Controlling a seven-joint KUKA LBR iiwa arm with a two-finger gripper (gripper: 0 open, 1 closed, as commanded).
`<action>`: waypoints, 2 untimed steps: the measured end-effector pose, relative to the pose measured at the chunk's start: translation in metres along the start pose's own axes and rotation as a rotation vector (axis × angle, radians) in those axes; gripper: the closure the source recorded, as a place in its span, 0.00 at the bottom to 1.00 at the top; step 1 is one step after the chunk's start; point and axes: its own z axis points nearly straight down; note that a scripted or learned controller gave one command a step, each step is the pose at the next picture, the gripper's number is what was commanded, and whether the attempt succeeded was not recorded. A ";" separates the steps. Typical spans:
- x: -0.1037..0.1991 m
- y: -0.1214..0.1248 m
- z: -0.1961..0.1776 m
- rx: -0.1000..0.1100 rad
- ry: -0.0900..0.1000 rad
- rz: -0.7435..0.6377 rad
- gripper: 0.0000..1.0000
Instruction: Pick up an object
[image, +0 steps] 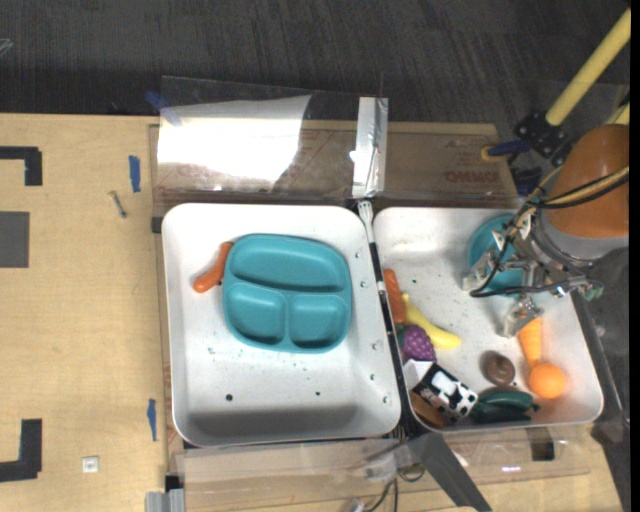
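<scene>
Carrot (532, 338) lying at the right side of the right-hand bin (440, 235), an orange ball (547, 380) just below it. The gripper (520, 318) hangs right over the carrot's top end; whether its fingers are apart or together, I cannot tell. Risk: the rounded carrot squirts sideways into the ball if pinched off-centre.

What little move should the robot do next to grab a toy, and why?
Probably lower the tool straight down a little. It hangs over the right bin, just above the orange carrot, and nothing shows between its tips, so that carrot looks like the closest thing to catch.
</scene>
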 end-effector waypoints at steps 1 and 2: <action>0.066 0.000 -0.001 0.002 0.005 0.211 0.00; 0.060 -0.002 -0.015 0.010 -0.012 0.211 1.00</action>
